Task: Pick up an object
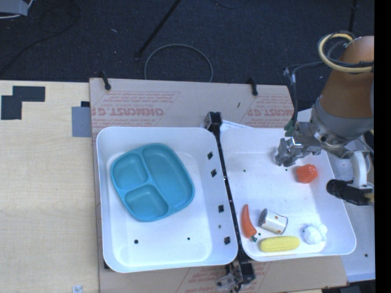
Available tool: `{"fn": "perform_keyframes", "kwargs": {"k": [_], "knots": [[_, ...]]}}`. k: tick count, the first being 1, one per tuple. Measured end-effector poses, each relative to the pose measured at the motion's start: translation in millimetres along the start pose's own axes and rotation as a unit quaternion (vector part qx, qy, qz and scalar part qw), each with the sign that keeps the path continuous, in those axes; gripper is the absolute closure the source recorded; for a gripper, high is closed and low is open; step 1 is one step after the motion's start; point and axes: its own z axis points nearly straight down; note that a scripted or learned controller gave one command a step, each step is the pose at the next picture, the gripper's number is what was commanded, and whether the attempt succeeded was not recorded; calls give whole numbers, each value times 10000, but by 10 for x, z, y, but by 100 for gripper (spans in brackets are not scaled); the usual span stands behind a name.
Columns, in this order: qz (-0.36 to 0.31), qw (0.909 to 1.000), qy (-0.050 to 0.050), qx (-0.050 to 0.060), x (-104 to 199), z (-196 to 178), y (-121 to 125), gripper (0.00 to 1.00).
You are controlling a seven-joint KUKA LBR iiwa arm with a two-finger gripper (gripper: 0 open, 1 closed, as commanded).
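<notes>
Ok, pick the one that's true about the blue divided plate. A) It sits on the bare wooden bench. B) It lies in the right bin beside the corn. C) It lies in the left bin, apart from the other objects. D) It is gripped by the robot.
C: the blue divided plate lies flat in the left bin, while the corn and other small items sit in the right bin.
</notes>
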Motion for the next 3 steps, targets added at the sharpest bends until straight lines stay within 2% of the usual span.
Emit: {"fn": "perform_keyframes", "kwargs": {"k": [1,3], "knots": [[2,10000,2,15,-15,-324,3,100],[-19,10000,10,46,1102,53,252,100]]}}
